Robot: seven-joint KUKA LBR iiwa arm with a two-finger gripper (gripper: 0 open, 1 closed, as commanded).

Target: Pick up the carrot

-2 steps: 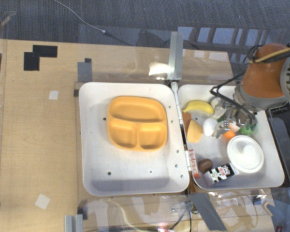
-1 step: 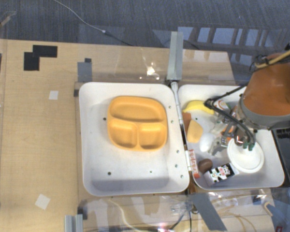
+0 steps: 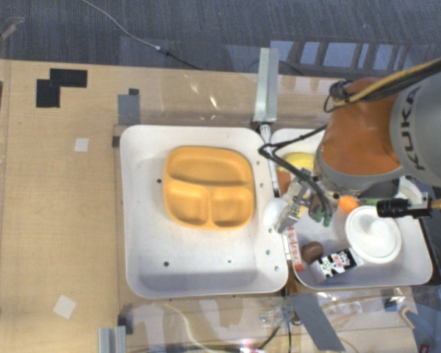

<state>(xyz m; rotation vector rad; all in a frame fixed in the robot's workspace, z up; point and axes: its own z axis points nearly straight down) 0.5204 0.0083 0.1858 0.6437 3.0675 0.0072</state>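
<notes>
The arm (image 3: 367,134) reaches in from three o'clock and bends down over the right bin (image 3: 419,271). Its pincer (image 3: 303,210) hangs low at that bin's nine o'clock edge, close to the wall shared with the left bin (image 3: 143,271); whether it is open or closed I cannot tell, as cables and the wrist crowd it. The carrot (image 3: 348,204), a small orange piece, lies in the right bin just beside the wrist, at three o'clock from the pincer and touching the rim of a white bowl (image 3: 373,234). A yellow tray (image 3: 208,186) with three compartments sits in the left bin. A brown item (image 3: 312,251) and a black-and-white pack (image 3: 334,263) lie at the right bin's six o'clock side. Both bins rest on the counter (image 3: 51,219).
</notes>
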